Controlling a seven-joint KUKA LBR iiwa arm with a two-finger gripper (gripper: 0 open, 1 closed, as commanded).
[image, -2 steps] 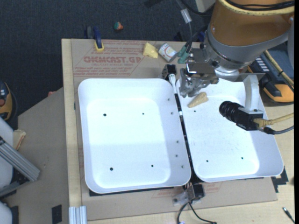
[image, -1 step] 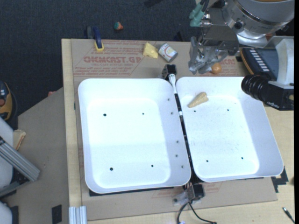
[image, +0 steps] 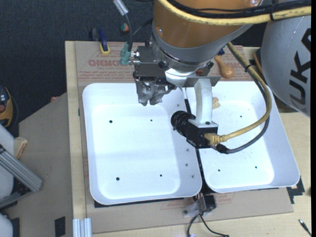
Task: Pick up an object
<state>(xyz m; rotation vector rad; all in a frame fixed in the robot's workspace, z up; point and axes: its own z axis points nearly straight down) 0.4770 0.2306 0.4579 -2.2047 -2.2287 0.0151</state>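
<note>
Hovering low over the back edge of the left bin (image: 98, 102), your tool (image: 150, 94) sits just left of the ridge where the two bins meet.

You can see the grey arm (image: 207, 19) with its orange band reaching in from the upper right, and the dark metal fingers hang close together above the white floor with nothing visible between them; whether they are fully clenched you cannot tell from this angle. A small tan object (image: 215, 102) shows in the right bin (image: 256, 167), near its back wall and partly hidden behind the white bracket and black cable fitting on the wrist. A wooden-handled item (image: 224, 68) lies on the surface (image: 84, 68) behind the right bin, apart from the tool.
</note>
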